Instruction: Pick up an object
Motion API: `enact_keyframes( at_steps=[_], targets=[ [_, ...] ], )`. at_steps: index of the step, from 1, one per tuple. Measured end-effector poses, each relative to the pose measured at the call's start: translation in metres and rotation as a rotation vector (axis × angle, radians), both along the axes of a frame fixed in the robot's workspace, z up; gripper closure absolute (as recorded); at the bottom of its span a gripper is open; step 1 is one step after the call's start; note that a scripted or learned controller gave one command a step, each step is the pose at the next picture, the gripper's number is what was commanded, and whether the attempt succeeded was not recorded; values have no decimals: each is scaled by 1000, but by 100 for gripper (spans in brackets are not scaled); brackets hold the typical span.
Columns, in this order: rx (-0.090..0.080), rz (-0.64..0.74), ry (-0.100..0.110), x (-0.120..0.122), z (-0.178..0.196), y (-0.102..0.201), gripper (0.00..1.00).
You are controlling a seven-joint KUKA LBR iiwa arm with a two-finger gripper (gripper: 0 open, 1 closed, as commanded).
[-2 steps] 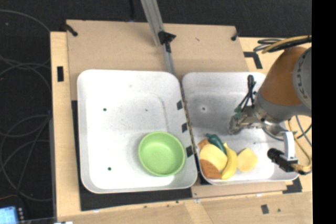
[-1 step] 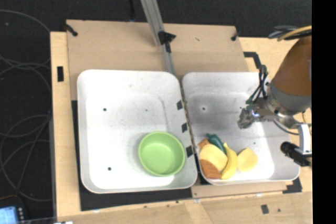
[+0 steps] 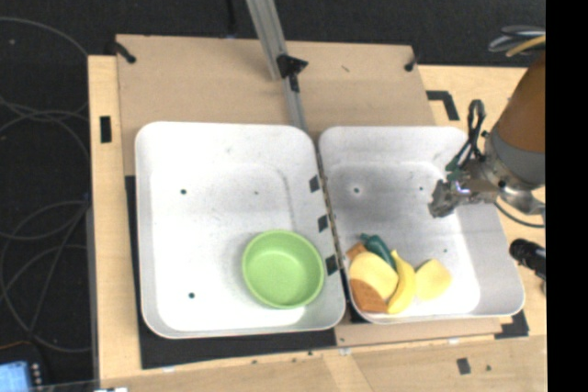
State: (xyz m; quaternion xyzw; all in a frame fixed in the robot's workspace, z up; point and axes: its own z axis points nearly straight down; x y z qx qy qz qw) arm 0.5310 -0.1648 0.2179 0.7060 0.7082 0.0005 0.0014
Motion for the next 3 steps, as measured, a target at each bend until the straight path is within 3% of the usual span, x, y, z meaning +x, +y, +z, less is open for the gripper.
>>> enact_keyframes(
  at_steps=[1, 3],
  targets=[
    [0, 1, -2, 2, 18, -1, 100],
    [3, 6, -1, 41, 20, 101, 100]
  ],
)
